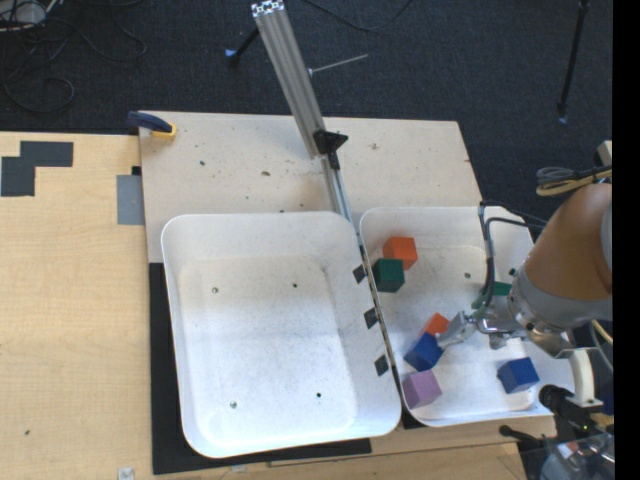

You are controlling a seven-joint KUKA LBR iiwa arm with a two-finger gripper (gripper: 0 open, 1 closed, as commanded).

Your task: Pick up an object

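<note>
Camera view, gripper [458, 330]: I see it low in the right bin [470, 230], reaching from the right; finger spread I cannot tell.
Nearest objects: small orange block [437, 323] touching its tip; blue cube [423, 352] just below-left.
Key relation: I judge both lie leftward of the wrist.
Others: purple cube [421, 388], second blue cube [518, 374], green cube [389, 275], orange cube [400, 250].

Even, bright light; slightly soft focus

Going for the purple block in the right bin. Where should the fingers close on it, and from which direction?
Probably grip the purple block across its two free flat sides, coming straight down from above. It lies near the bin's front-left corner, with the blue block close behind it, so a sideways approach looks crowded.
</note>
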